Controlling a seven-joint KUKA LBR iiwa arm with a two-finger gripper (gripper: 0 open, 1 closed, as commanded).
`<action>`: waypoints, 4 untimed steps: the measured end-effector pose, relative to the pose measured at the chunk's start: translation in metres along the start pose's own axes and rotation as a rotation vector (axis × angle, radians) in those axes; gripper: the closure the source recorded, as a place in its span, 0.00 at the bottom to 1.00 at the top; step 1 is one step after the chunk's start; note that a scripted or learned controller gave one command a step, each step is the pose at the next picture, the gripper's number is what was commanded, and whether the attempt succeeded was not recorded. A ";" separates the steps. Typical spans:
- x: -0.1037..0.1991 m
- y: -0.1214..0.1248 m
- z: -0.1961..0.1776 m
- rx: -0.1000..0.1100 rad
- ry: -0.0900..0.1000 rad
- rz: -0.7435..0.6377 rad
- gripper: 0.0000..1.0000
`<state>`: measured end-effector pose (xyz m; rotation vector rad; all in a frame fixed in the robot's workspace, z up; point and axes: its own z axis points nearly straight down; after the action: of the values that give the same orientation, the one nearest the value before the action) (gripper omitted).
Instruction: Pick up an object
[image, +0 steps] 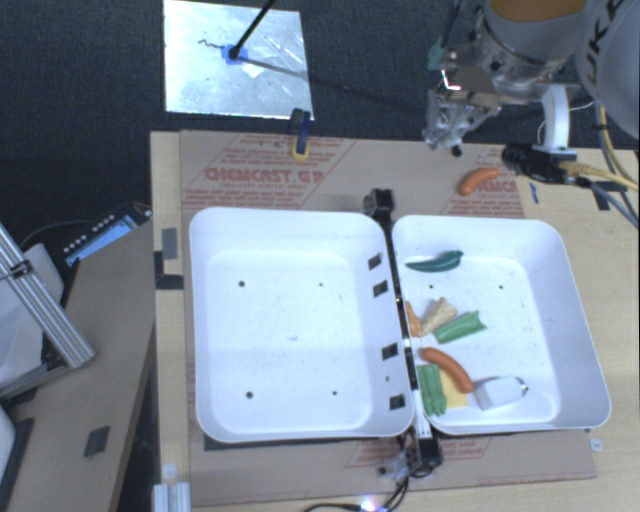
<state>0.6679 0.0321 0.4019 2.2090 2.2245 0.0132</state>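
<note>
The right bin holds several small items: a dark green pepper at the back, a tan chunk, a light green piece, an orange-red sausage, a green bean pod, a yellow piece and a grey-white object. My gripper hangs high beyond the back rim of the right bin, over the cardboard, well away from all of them. I see nothing in it.
The left bin lies beside the right one, joined by black clips. An orange sausage lies on the cardboard behind the right bin. A blue-yellow clamp, a silver sheet and cables sit at the back.
</note>
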 end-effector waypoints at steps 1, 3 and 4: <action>0.019 0.001 -0.028 0.005 -0.001 0.000 1.00; 0.079 0.002 -0.045 0.007 0.000 0.000 1.00; 0.103 0.002 -0.045 0.008 0.000 0.001 1.00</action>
<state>0.6684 0.1353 0.4471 2.2141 2.2274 0.0047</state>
